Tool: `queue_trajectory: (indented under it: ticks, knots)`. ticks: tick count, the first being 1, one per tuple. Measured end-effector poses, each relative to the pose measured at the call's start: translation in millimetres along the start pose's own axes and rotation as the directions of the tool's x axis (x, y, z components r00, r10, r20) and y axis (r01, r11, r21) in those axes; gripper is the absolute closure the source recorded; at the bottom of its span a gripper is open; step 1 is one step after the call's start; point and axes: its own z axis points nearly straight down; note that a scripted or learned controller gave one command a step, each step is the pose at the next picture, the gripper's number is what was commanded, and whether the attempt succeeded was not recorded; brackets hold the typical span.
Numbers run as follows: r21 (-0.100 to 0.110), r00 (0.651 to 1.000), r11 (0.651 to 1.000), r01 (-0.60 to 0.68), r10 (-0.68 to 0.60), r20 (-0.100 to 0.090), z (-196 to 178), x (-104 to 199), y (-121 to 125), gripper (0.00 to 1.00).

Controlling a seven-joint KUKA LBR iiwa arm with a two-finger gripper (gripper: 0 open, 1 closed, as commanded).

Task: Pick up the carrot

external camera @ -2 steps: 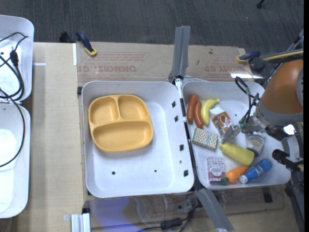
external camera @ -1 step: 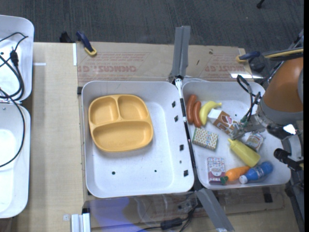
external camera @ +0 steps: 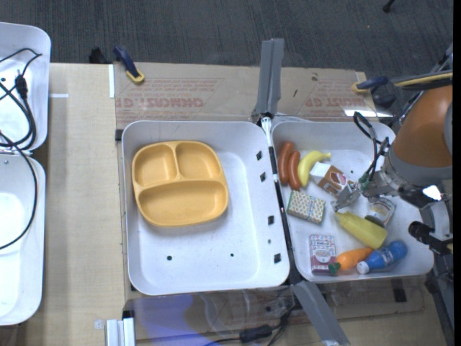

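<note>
The gripper (external camera: 351,197) hangs low in the right bin (external camera: 302,132), its metal tip over the middle of the clutter; the pictures are too small and too crowded there to tell whether it is apart or together, and nothing can be seen clamped in it. The grey arm (external camera: 425,139) with its orange band reaches in from the right, above the bin's right wall.

Just near of the tip lies a yellow bottle (external camera: 362,228), slanting from far-left to near-right. Beyond that, against the bin's near wall, rests the carrot (external camera: 351,259): orange, with a green end pointing left toward a small pink carton (external camera: 321,251) and its blunt end touching or almost touching a blue bottle (external camera: 382,258) on its right. Its long axis runs roughly left to right, tilted slightly up toward the right.

So the carrot lies toward the near edge from the gripper, almost straight toward the camera, with the yellow bottle between them. The coming move, by this reading, calls for a shift nearward over the bottle and a descent across the carrot's short width, in tight company on both sides.

Left of the gripper sit a patterned box (external camera: 306,206), a banana (external camera: 311,166) and two sausages (external camera: 289,164). The left bin (external camera: 209,265) bears a yellow divided plate (external camera: 180,182).
</note>
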Motion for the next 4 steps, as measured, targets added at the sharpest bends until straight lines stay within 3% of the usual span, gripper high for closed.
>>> queue_trajectory:
  ticks: [1,2,3,4]
  knots:
    - [0.002,1.000,1.000,-0.029,0.029,-0.001,9.6,60.4,-55.0,0.00]
    - [0.001,0.960,0.960,0.280,-0.280,-0.001,9.4,35.7,-62.4,0.00]
    - [0.000,0.855,0.855,0.519,-0.519,-0.002,9.4,77.2,-44.3,0.00]
    - [0.000,0.872,0.872,0.489,-0.489,0.001,-42.1,16.2,-26.4,0.00]
